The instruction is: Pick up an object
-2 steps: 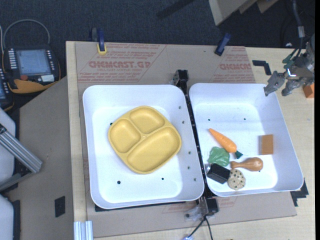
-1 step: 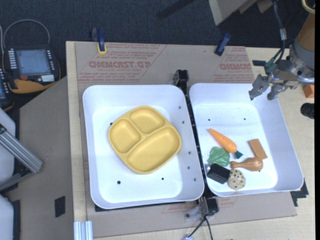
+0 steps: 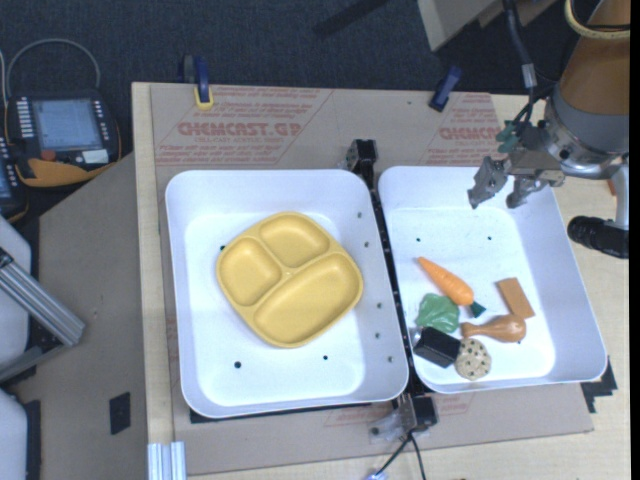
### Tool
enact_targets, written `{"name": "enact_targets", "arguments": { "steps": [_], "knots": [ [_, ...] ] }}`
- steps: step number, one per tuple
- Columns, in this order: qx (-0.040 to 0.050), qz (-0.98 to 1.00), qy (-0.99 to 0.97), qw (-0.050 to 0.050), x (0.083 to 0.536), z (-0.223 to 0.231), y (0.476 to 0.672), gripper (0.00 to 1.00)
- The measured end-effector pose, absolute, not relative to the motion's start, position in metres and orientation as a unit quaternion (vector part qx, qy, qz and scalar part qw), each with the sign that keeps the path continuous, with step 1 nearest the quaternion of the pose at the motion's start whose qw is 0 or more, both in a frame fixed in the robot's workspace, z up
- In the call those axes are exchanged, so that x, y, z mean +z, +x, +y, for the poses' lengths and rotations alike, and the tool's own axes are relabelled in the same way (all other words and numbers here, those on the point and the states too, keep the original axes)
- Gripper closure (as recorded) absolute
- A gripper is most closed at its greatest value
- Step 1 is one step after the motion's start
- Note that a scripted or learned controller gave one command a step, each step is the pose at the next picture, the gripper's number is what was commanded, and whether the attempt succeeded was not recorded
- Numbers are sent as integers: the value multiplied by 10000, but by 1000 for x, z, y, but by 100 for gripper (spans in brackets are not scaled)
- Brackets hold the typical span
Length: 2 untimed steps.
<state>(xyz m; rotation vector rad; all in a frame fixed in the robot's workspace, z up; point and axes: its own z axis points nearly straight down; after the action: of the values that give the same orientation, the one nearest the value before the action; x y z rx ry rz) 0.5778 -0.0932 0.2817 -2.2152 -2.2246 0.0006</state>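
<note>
The pincer (image 3: 497, 190) hangs over the far part of the right bin (image 3: 560, 258), its two fingers parted with nothing between them. The toy carrot (image 3: 446, 280) lies toward seven o'clock from it, well apart, on the bin floor, its long axis running from ten to four o'clock, leafy green piece (image 3: 437, 313) just beside its thick end.

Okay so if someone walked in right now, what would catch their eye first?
Probably the yellow tray, a divided one sitting alone in the left bin. Next, the orange carrot in the right bin, atop a small cluster of toy food near the front. The end effector hangs open above that bin's far end, holding nothing.
</note>
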Motion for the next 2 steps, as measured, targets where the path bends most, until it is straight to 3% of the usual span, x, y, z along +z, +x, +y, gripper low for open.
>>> {"name": "enact_targets", "arguments": {
  "steps": [2],
  "knots": [
    [6,-7083,-7059,15,271,-2,545,100]
  ]
}}
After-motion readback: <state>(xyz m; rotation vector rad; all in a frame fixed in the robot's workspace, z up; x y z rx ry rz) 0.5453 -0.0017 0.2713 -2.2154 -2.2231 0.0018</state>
